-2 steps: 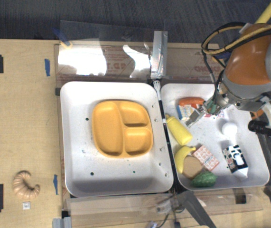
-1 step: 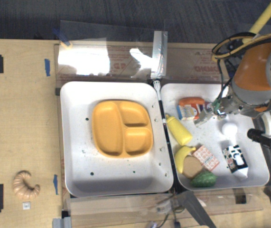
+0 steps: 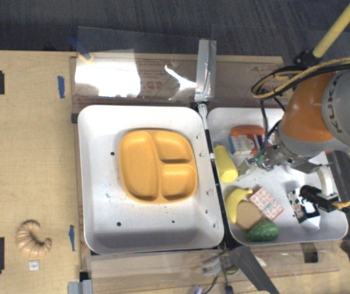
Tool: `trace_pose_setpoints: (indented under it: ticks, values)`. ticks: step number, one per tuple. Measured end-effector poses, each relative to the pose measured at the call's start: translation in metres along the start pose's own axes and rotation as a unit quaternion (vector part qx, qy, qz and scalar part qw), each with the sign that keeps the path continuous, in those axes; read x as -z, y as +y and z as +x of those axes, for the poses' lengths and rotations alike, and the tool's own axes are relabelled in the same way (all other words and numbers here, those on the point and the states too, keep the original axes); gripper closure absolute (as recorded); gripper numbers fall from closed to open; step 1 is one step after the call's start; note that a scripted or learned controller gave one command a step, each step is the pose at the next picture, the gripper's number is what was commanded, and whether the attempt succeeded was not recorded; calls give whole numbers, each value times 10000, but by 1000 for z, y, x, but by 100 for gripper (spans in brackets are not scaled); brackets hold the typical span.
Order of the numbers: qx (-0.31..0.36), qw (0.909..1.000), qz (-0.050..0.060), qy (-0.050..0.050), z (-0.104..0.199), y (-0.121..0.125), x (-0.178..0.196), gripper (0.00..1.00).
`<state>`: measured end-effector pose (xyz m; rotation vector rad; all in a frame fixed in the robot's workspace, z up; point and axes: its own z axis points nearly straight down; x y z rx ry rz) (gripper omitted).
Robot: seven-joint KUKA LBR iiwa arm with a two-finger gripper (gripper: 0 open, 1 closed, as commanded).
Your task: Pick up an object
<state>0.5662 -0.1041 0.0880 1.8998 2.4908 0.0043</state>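
Observation:
The right bin (image 3: 334, 225) holds several objects. A yellow cylinder (image 3: 225, 164) lies by its left wall, and an orange and white box (image 3: 246, 139) sits at the back. Toward the front are a yellow curved piece (image 3: 235, 199), a brown round piece (image 3: 248, 214), a green lump (image 3: 262, 230) and a red-checked packet (image 3: 266, 204). A black and white item (image 3: 303, 204) lies at the right. My gripper (image 3: 262, 158) reaches down from the grey and orange arm (image 3: 312, 118), just right of the box and above the packet. Nothing is visibly in it.
The left bin (image 3: 95, 182) carries a yellow divided plate (image 3: 158, 164). A tan croissant-shaped toy (image 3: 34, 237) lies on the bench at the lower left. Clear plastic sheeting (image 3: 138, 72) stands behind the bins. Cables (image 3: 273, 81) loop over the arm.

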Motion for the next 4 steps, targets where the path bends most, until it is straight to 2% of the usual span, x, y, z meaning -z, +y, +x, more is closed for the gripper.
trace_pose_setpoints:
  ticks: [1,2,3,4]
  values:
    - [1198,9928,-1,12,-4,-35,0,0]
    - [-197,9998,-1,10,5,7,0,0]
    - [-191,9998,-33,-7,5,8,12,100]
    - [-192,9998,-26,-4,5,8,11,0]
